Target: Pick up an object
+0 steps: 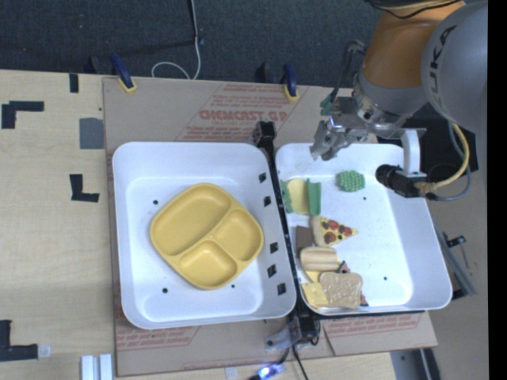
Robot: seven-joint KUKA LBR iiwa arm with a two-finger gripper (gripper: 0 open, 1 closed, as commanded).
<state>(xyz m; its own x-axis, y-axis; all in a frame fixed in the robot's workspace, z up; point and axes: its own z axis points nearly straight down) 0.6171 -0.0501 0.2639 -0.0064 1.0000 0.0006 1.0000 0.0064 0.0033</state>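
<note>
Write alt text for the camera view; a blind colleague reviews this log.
A grey robot arm's gripper hovers above the right white bin, which holds toy foods including a pizza slice and a green round piece. The left white bin holds a yellow divided plastic plate.

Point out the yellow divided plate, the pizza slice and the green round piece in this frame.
yellow divided plate (206, 234): camera view, left bin, on the ridge where its compartments meet.
pizza slice (332, 231): camera view, right bin, on its topped middle.
green round piece (350, 181): camera view, right bin's far part, on its centre.
</note>
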